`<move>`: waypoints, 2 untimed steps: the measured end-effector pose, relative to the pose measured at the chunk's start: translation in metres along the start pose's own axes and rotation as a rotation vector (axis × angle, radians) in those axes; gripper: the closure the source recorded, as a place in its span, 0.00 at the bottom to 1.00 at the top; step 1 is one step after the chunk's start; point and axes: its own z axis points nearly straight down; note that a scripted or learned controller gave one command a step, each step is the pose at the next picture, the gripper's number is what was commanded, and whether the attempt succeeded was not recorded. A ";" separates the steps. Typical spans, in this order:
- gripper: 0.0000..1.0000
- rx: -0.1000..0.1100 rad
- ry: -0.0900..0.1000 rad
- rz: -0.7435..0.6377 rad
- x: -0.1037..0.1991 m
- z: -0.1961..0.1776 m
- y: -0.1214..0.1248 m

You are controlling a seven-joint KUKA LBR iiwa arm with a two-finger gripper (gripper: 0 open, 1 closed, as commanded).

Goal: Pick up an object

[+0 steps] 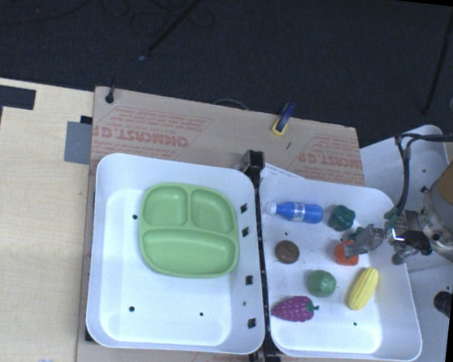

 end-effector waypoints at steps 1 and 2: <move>0.00 -0.013 -0.003 -0.002 0.000 -0.006 0.002; 0.00 -0.007 -0.001 -0.003 0.000 0.037 0.003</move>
